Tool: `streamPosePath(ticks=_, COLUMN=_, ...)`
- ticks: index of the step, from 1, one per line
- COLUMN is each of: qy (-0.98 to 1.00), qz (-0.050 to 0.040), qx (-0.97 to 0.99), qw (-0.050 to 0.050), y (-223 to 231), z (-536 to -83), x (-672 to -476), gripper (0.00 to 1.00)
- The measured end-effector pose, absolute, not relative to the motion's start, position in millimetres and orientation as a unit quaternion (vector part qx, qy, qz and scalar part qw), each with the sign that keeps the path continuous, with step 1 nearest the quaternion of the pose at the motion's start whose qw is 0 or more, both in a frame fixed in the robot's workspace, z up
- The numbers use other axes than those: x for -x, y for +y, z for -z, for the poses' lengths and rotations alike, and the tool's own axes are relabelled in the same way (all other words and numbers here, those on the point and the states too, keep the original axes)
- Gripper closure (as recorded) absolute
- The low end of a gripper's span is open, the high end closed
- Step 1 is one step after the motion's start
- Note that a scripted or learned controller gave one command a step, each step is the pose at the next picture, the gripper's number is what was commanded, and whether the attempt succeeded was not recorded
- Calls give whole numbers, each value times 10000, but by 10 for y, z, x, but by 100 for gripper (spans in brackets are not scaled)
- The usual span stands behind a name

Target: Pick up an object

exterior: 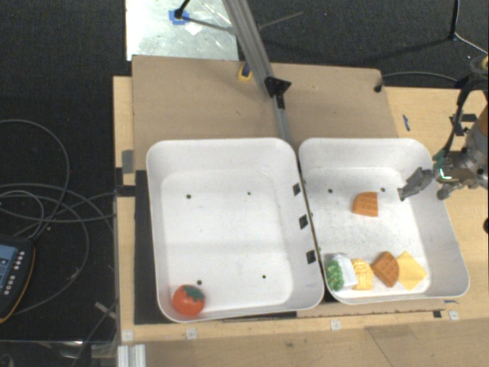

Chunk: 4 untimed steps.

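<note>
My gripper (429,188) hovers over the right rim of the right bin (439,228), open, with nothing between its fingers. An orange wedge-shaped toy (366,204) lies in that bin, to the left of the gripper and a little lower in the view. Along the bin's front edge sit a green and white item (336,272), a yellow corn piece (361,274), a brown waffle-like piece (386,268) and a yellow cheese block (411,270). A red tomato (188,300) rests in the front left corner of the left bin (221,159).
A grey pole (256,48) slants down from the top to the gap between the bins. Black clips (302,220) mark the shared rim. Cables (46,205) lie on the floor at left, and a dark cable (428,79) runs behind the bench.
</note>
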<state>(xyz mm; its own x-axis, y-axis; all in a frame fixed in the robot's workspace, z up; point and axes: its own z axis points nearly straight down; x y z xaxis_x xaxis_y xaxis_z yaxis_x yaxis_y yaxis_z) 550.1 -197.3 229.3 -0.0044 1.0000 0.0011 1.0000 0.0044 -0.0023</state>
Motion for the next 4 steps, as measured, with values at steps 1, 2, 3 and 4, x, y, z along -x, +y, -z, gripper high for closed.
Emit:
streamPosePath(ticks=1, qy=-7087, qz=5, qx=7055, qw=-4, y=-1972, z=-2312, x=-5509, gripper=0)
streamPosePath(ticks=2, qy=-7093, qz=-5, qx=7049, qw=15, y=-1897, z=-1766, x=-5582, gripper=0)
streamPosePath(ticks=3, qy=-7076, qz=-8, qx=7066, qw=13, y=-1971, z=-1211, x=-5639, gripper=0)
streamPosePath(ticks=4, qy=-7077, qz=-4, qx=7065, qw=9, y=-1967, z=-892, x=-5640, gripper=0)
